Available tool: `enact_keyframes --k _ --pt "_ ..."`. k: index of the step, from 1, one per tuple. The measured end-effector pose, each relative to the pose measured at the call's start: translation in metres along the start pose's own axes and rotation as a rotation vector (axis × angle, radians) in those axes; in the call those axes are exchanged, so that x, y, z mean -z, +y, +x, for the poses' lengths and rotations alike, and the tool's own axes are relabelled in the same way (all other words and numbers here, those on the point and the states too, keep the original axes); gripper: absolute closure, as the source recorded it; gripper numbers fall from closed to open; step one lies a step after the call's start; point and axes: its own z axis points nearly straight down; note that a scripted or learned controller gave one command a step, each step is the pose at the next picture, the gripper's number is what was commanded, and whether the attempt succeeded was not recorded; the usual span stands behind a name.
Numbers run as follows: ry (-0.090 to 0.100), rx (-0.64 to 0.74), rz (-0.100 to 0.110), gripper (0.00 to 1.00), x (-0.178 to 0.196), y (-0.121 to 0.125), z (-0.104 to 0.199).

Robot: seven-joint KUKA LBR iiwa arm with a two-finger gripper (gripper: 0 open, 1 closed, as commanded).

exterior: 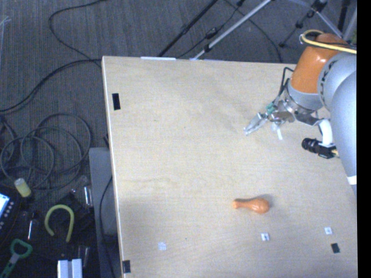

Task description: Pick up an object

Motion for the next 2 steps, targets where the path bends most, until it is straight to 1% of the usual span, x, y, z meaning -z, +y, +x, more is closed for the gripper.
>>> enact_keyframes --k 1,2 --pt "-0.004 0.002 -0.001 1.0 0.0106 0.001 0.0005" --pt "-0.003 0.002 0.0 0.0 0.01 0.0008 0.0006"
